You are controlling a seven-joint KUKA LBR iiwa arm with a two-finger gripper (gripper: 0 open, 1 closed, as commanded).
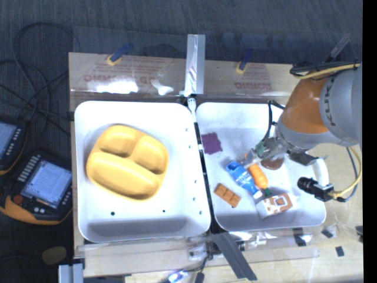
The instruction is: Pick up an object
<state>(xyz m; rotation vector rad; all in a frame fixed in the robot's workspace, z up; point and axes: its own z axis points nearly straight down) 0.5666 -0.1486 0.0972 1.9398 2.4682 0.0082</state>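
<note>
Two shallow white bins sit side by side on the bench. The left bin (82, 217) carries one large, rounded yellow foam-like lump (126, 160) with soft bulging lobes, lying a little left of the bin's middle. The right bin (235, 114) holds several small things: a flat dark purple square (211, 142) near its upper left, a blue wrapped packet (241, 176) lying slantwise at the centre, a small orange carrot-shaped piece (258, 175) touching the packet's right side, a brown ridged biscuit-like block (227, 194) lower left of them, and a white box with orange-brown print (274, 204) near the front wall, just below the carrot piece. The grey arm with its orange band (303, 108) reaches in from the right, and its gripper (270, 154) hangs low over the right bin, just above and right of the orange piece and the blue packet. The view is too small and dark at the tip to tell how far the pincer is parted or whether anything sits in it.
</note>
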